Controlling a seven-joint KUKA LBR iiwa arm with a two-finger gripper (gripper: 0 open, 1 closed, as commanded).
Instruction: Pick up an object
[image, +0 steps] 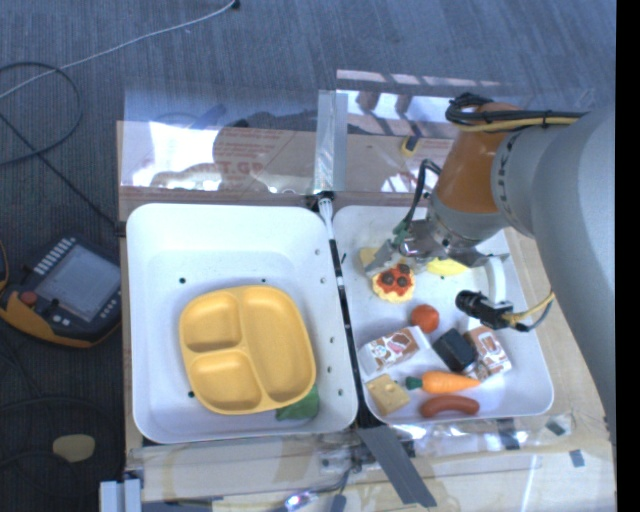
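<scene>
**Pick not yet made; my grip unconfirmed**

Left white bin (150, 300): one yellow three-compartment plastic plate (247, 348), untouched. Right white bin (535, 385): toy foods lying loose. My gripper (412, 246) is low over that bin's far end, just above the small round pizza toy (393, 283). Nothing is visibly lifted. Whether I am open or closed, I cannot tell.

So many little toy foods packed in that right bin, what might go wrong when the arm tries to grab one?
1. The gripper sits low among the pizza toy, a yellow cheese wedge and a yellow piece; it might catch two at once or nudge them aside.
2. It works close to the bin's divider wall, so a pushed piece may wedge there.
3. The carrot and sausage look round and may slip.
</scene>
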